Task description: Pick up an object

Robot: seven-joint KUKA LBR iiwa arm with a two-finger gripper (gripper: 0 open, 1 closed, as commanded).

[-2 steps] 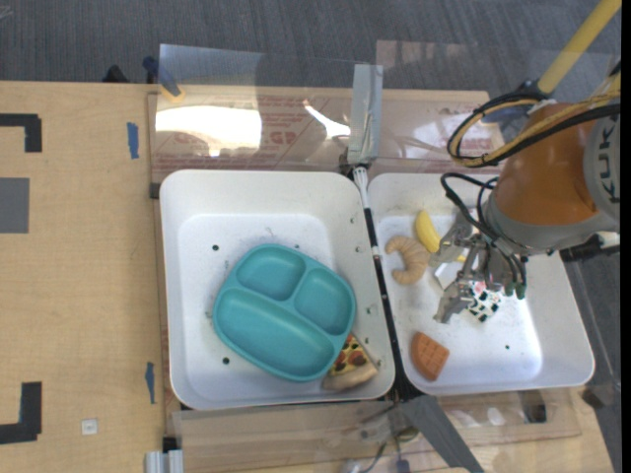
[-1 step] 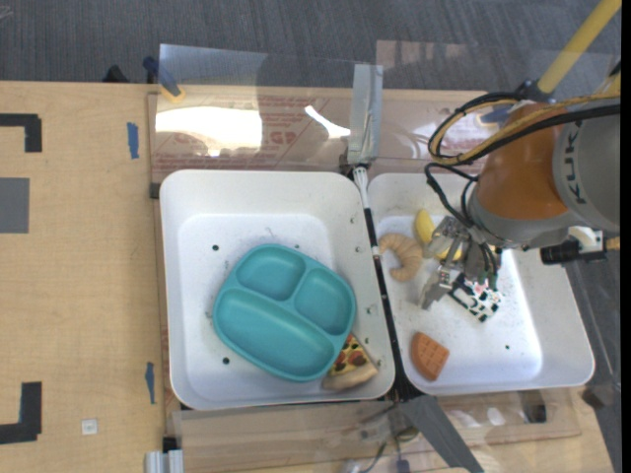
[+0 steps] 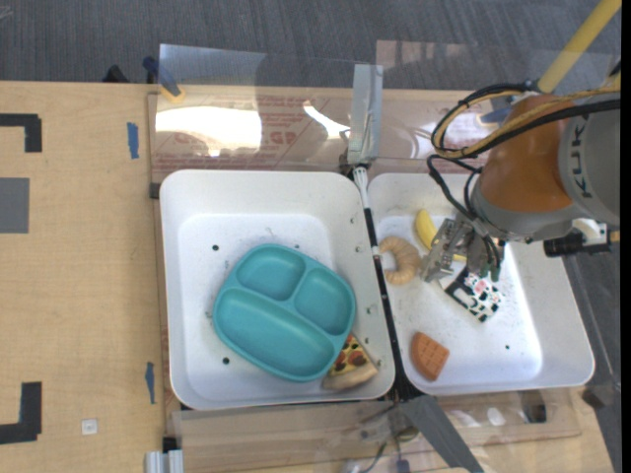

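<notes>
Crowding the end effector (image 3: 455, 254): banana (image 3: 424, 228), doughnut (image 3: 400, 260), dice (image 3: 477, 295).

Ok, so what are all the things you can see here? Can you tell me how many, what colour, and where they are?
Bins: 2, white, side by side on the bench, left bin and right bin.
Divided plate: 1, teal, middle of the left bin.
Pizza slice toy: 1, tan with red and yellow, left bin's near right corner, partly tucked under the plate.
Banana: 1, yellow, far part of the right bin.
Ring-shaped piece: 1, beige, right bin near its left wall.
Patterned block: 1, black and white with coloured spots, middle of the right bin.
Orange piece: 1, orange, near part of the right bin.
Arm: 1, grey with orange band, reaching over the right bin.
End effector: 1, metallic, above the right bin's middle.
</notes>
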